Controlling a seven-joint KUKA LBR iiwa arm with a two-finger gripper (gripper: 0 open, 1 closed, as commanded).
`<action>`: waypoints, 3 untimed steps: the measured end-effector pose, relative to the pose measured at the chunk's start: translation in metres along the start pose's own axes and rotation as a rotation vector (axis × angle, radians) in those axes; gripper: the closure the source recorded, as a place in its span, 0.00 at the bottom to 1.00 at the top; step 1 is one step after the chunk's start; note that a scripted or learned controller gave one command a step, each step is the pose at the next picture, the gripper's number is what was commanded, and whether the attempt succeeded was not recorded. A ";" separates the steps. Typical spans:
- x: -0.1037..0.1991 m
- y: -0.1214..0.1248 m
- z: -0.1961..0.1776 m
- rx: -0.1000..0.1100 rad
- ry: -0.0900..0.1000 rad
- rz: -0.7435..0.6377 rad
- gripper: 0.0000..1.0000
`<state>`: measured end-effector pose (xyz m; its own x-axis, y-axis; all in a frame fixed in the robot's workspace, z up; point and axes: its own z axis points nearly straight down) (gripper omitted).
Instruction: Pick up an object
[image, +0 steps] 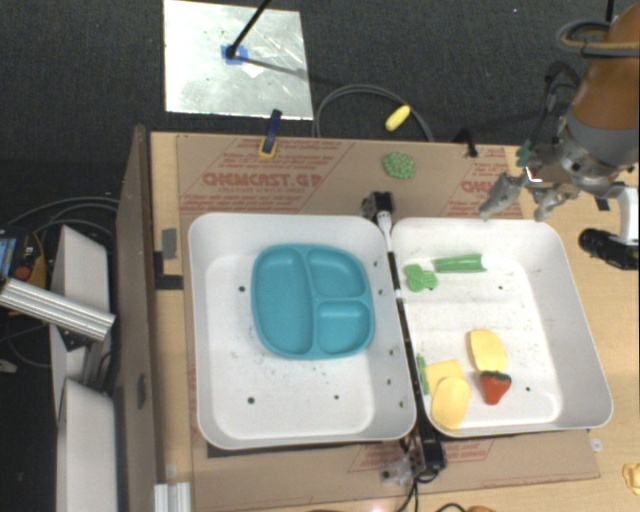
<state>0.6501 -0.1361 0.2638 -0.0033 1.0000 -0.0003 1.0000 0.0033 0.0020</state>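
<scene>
My gripper (522, 202) hangs over the far rim of the right bin (575, 330), near its back right corner, open with nothing between its two grey fingers. Inside that bin a green stalk-like toy (459, 264) lies at the back, and a small green leafy piece (419, 279) sits just left of it. Toward the front lie a yellow slice (487, 350), a red strawberry (494, 386) and a rounded yellow piece (450, 400). A thin green strip (423, 373) rests by the bin's left wall. All of these lie well below and left of the gripper.
The left bin (220, 390) holds a blue divided plate (311, 301). A clamp (380, 209) sits where the two bins meet at the back. On the cardboard behind lie a green round disc (399, 165), a yellow-tipped cable (397, 118) and a blue-yellow clip (270, 135).
</scene>
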 end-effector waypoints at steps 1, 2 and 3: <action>0.072 -0.065 0.085 0.013 0.005 -0.006 0.00; 0.036 -0.088 0.038 -0.001 -0.001 0.004 0.00; 0.027 -0.143 0.066 0.006 0.001 0.005 0.00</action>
<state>0.5075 -0.1099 0.1978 0.0017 1.0000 0.0007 1.0000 -0.0017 -0.0040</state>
